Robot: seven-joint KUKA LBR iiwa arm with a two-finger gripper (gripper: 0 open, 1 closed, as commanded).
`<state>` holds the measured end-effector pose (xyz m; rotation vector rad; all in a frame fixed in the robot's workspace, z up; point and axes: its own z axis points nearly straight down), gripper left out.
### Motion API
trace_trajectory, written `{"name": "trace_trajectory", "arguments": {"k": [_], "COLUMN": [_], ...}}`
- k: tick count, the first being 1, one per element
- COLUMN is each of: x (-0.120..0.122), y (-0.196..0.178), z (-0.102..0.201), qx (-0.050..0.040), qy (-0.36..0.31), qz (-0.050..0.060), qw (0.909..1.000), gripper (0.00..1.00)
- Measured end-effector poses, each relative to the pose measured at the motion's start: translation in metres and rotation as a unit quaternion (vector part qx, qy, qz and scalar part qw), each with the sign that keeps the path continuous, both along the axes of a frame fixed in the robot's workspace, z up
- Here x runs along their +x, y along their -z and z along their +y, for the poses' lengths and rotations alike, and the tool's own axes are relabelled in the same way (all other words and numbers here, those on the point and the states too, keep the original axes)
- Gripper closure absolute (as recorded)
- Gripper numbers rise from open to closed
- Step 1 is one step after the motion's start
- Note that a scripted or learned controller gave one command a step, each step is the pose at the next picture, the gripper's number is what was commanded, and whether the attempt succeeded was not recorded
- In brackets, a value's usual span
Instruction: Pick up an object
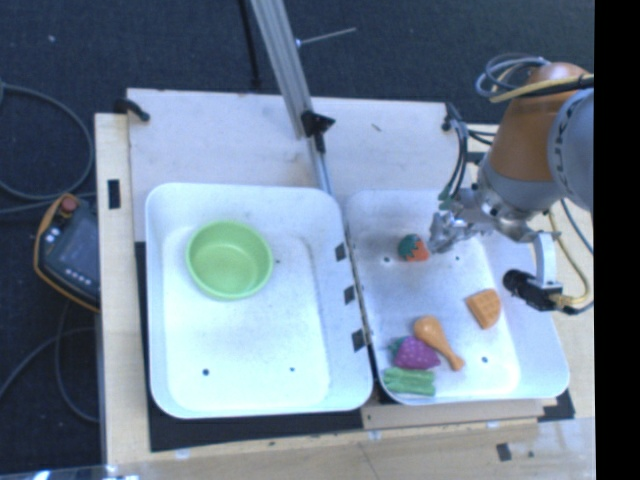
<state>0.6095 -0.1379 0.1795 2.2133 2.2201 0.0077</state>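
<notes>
In the right bin lie several toy foods: a small green-and-orange piece near the back, an orange wedge at the right, a tan drumstick, a purple grape cluster and a green pod at the front. My gripper hangs low over the back of this bin, just right of the green-and-orange piece and close to touching it. Nothing shows between its fingers.
The left bin holds a light green bowl at its back left. A slanted metal post rises behind the bins. A pendant lies off the bench to the left. Cables loop around my wrist.
</notes>
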Motion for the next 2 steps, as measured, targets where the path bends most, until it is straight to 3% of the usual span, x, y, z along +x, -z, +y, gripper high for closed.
{"name": "trace_trajectory", "arguments": {"k": [1, 2], "x": [0.011, 0.012], "y": [-0.051, -0.069], "z": [0.001, 0.000], "qx": [0.0000, 0.0005], "qy": [0.000, -0.001], "qz": [0.000, 0.002], "qw": [1.0000, 1.0000], "gripper": [1.00, 1.00]}}
